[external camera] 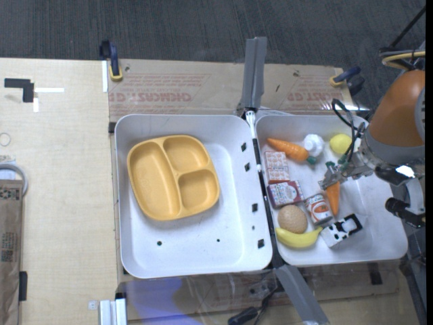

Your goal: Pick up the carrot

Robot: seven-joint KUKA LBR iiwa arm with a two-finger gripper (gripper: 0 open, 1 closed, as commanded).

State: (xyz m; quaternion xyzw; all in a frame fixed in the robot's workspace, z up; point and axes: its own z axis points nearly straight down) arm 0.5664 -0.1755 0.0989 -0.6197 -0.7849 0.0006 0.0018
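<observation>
The carrot (287, 148) lies in the right bin (379, 249), near the bin's back edge and closer to its left wall. It lies flat and a bit slanted. Its thin tip points at the left wall and its green end points at the middle. It has bare floor along its back side, so it looks easy to reach from above.

Just past its green end sits a small white lump (312, 142), and next to that a lemon (340, 143). In front of the carrot lie two red packets (276, 165), one behind the other. Closer to the front edge are a brown egg (292, 219), a banana (298, 238), a small tin (318, 208) and a black and white toy (342, 229).

The gripper (336, 175) hangs over the middle of the right bin, apart from the carrot. It is dark and tangled up with wires, so it is not possible to tell how far open it is. Right under it is a short orange thing (333, 198). This may be a second carrot, but its top end is hidden by the gripper. It is also not clear if the gripper has hold of it or is just above it.

The arm (399, 120) comes in over the right wall and covers that side of the bin.

The left bin (135, 249) holds a yellow tray (174, 176) with three parts.
</observation>
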